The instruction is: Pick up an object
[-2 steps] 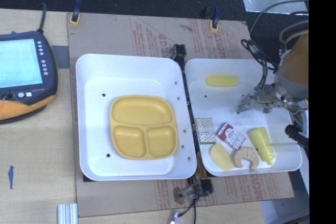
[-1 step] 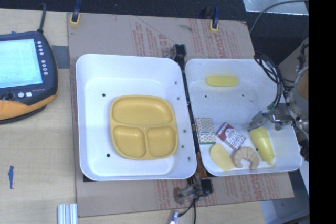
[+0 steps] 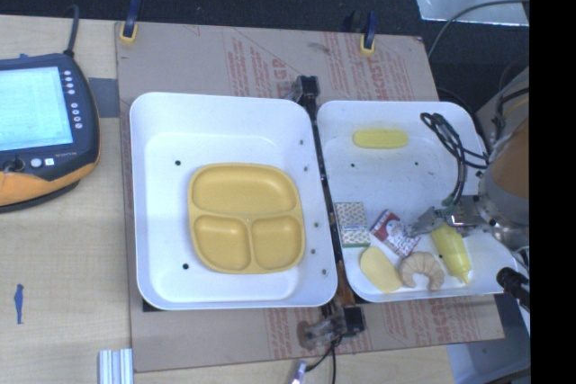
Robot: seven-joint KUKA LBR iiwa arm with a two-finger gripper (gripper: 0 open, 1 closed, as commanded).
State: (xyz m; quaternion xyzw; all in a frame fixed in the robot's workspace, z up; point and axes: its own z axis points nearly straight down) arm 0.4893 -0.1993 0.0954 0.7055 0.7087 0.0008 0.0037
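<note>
**Camera view: arm reaching into the right bin, nothing lifted yet**

Camera view is looking down at a slant on a tabletop (image 3: 54,283) carrying two shallow white bins side by side on a brown board. I am standing over it and describing what is lying where.

The left bin (image 3: 153,193) is holding a yellow divided tray (image 3: 245,217), sitting flat near its middle.

The right bin (image 3: 405,171) is holding the loose items. A flat yellow oval piece (image 3: 380,138) is lying alone near the far wall. Along the near wall a cluster is sitting close together: a small patterned packet (image 3: 351,223) by the left wall, a red and white packet (image 3: 392,234) just beside it, a pale yellow rounded piece (image 3: 380,270), a croissant-shaped piece (image 3: 423,269) touching it, and a yellow bottle (image 3: 453,253) on the right.

The arm is coming in from the right edge, and its end effector (image 3: 430,220) is hanging low over the cluster, between the red and white packet and the yellow bottle. Whether it is wide or narrow, I cannot tell; the metal parts are too small and blurred.

A handheld control pendant (image 3: 40,126) is resting at the far left.

Judging by this, the pick is in its approach stage: every item is lying in the bin, so the grasp and lift are left to do.
</note>
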